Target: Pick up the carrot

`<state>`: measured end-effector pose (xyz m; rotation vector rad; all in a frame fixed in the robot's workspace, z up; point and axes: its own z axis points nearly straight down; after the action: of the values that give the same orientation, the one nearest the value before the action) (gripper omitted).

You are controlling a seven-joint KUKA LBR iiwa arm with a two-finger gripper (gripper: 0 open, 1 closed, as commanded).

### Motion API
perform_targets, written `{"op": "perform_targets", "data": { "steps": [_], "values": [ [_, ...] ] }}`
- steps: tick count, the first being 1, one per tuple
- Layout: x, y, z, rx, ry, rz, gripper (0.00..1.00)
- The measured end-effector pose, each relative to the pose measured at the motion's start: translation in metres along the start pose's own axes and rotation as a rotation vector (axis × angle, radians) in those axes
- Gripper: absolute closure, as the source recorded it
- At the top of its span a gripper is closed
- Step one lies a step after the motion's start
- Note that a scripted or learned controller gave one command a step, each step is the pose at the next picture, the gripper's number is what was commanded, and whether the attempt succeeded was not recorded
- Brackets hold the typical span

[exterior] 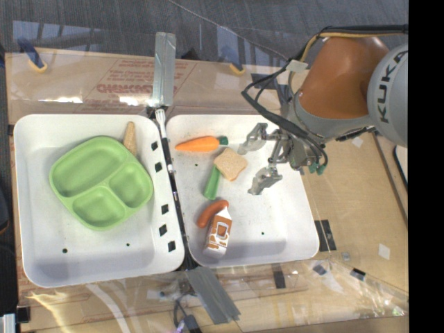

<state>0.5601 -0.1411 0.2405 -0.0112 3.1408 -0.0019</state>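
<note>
Claw (259, 159) spread wide, right of carrot (199, 143); apart.

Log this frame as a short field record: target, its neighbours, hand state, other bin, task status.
target: carrot, lying near the back of the right bin, stem end pointing right
neighbours: bread slice, green pepper, sausage, small carton
hand: hand open, above the right bin, right of the carrot, holding nothing
other bin: left bin holds a green divided plate
status: carrot not yet grasped
</note>
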Motion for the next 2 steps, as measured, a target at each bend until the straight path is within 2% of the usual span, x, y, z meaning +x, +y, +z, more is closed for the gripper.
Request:
{"op": "perform_targets", "data": {
  "steps": [1, 2],
  "values": [
    [-0.058, -0.012, 0.149, -0.001, -0.002, -0.224, 0.0],
    [-0.06, -0.01, 0.137, 0.0, -0.006, -0.232, 1.0]
  ]
}}
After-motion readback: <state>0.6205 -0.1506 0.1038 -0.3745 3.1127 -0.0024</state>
